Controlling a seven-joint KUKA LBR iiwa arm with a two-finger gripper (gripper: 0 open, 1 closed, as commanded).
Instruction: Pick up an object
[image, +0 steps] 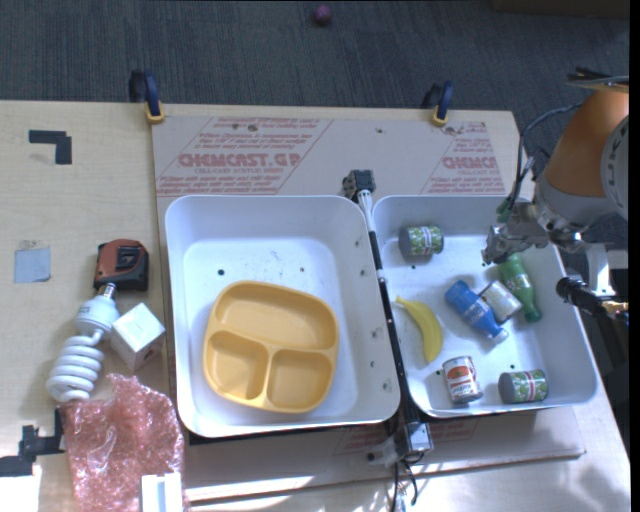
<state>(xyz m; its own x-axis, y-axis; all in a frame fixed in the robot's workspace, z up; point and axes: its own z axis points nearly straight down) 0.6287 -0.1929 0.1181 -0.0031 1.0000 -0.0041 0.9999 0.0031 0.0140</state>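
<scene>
In the right bin (570, 370) I count seven things. Three cans: a green-labelled one (421, 241) at ten o'clock in the bin, a red-and-white one (460, 380) at six o'clock, and another green-labelled one (523, 385) at five o'clock. One banana (424, 326) lies at eight o'clock, near the bin's left wall. Near the middle lies one blue bottle (472, 307), slanted, with a small silver-white packet (498, 299) touching its right side. One green bottle (520, 284) lies just right of that packet, at two o'clock in the bin.

My pincer (503, 243) hangs over the bin's one o'clock corner, right above the top end of the green bottle. I cannot tell from here how its tips stand, nor whether it touches the bottle; I see nothing lifted.

The left bin (190, 300) holds one yellow tray (270, 345) with three compartments, sitting toward six o'clock.

On the bench (80, 100) at nine o'clock from the bins I count one tape measure (122, 264), one spiral bulb (82, 352), one white cube (139, 331) touching the bulb, and one pink crumpled bag (122, 432) below them. Two clamps (146, 92) grip the cardboard sheet's (250, 155) far edge at twelve o'clock.
</scene>
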